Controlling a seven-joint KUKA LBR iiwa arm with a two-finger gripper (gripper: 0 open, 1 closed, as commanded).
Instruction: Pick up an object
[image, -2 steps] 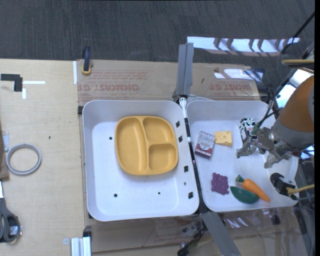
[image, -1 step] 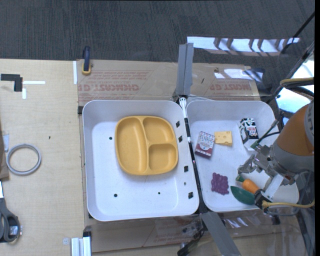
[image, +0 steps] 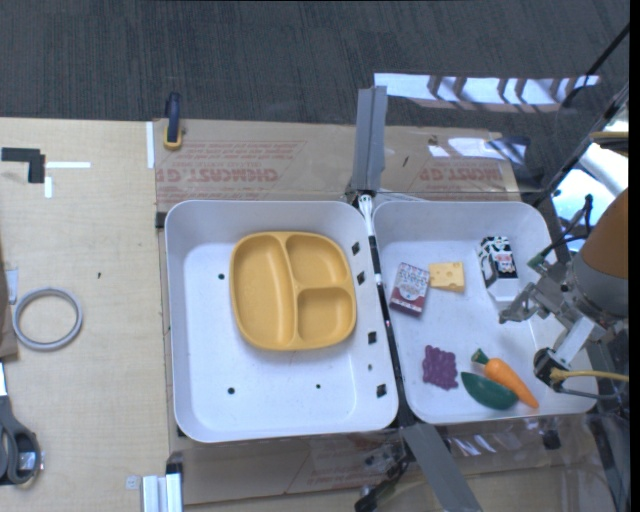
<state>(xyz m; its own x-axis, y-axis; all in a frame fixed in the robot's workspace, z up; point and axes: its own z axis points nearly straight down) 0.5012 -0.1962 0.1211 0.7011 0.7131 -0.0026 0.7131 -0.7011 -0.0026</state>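
Left of the carrot (image: 508, 377) lie grapes (image: 440, 366) — a milk carton (image: 497, 262) stands above. Right of the carrot, the gripper (image: 528, 305) hovers over the right bin's (image: 450, 216) edge — jaws spread, gripping nothing.

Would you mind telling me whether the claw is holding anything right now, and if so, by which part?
Nothing is held: the claw hangs open at the right bin's right edge, below the milk carton.
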